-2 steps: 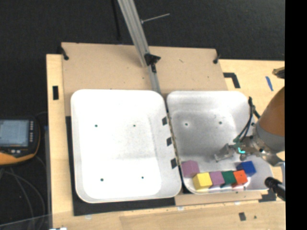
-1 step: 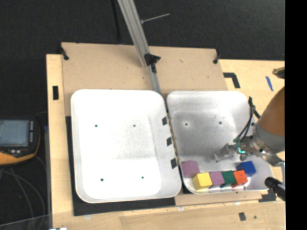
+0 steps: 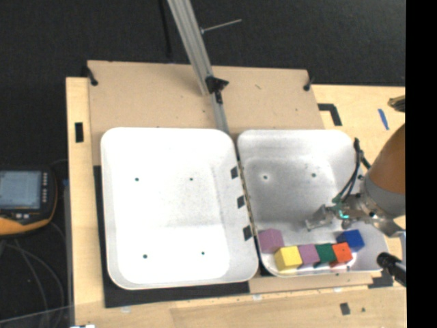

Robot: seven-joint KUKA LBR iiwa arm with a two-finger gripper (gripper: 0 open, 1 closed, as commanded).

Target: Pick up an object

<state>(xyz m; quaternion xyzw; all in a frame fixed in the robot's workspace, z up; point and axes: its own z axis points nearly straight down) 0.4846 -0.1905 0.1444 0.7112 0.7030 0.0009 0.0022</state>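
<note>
A small screen device point(image 3: 22, 193) with an orange underside lies well to the left of the right bin point(image 3: 293, 156), off the edge of the bench point(image 3: 82, 183). Next comes the left bin point(image 3: 171, 203), which touches the right bin along their shared edge, where three small dark clips point(image 3: 240, 201) sit. A grey metal strut point(image 3: 194, 43) slants down from the top and ends just above the right bin's upper left corner.

All the blocks lie in the right bin, along its near edge. The purple block point(image 3: 271, 239) sits nearest the bin's left wall. Just right of it and closer to the near rim is the yellow block point(image 3: 288, 257), followed in a row by a mauve block point(image 3: 308, 254), a green block point(image 3: 324, 253) and an orange-red block point(image 3: 341, 253), each touching its neighbour. The blue block point(image 3: 352, 238) rests just behind the orange-red one.

The gripper point(image 3: 321, 219) is over the right bin's floor, just behind the row of blocks and apart from them. Its jaws are too blurred to say whether they are spread or pressed together, and no block is seen between them. The arm point(image 3: 386, 176) enters over the right bin's right wall.
</note>
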